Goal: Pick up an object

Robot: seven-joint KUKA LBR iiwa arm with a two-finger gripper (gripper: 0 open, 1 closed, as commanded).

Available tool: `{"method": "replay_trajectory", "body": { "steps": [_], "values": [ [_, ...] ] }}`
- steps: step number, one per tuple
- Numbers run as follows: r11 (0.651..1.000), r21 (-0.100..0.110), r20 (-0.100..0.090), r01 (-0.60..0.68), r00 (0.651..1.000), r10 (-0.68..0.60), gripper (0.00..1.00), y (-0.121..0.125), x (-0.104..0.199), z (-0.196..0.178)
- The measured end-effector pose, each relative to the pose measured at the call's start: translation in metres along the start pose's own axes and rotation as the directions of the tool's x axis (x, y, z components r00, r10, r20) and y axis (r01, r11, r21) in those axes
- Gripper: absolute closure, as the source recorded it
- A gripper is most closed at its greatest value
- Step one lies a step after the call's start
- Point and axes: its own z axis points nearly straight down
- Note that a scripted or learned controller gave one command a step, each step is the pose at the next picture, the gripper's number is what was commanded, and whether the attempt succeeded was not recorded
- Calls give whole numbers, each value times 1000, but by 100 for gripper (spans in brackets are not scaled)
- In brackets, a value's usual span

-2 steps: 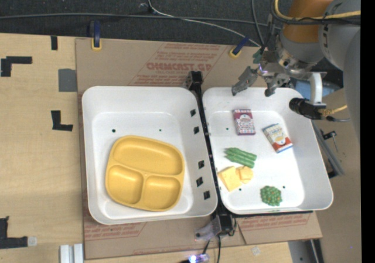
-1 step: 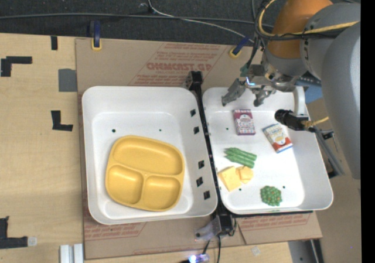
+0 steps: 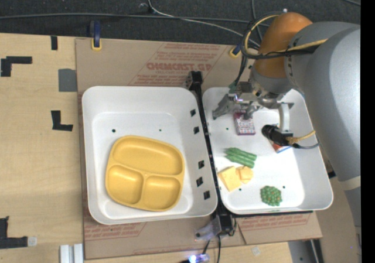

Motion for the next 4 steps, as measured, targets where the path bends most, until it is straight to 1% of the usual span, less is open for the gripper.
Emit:
{"method": "replay_trajectory", "body": {
  "steps": [1,2,3,4],
  "values": [
    [1000,-14,6,1,1000,-1,0,3,-1,17],
    [1000,-22,8,1,1000,-1,100,5,-2,4],
    [1000,-12,-1,0,1000,0,100,10,5,-57],
    [1000,-11,-1,-1,1000,1,100,10,5,-109]
  ]
}}
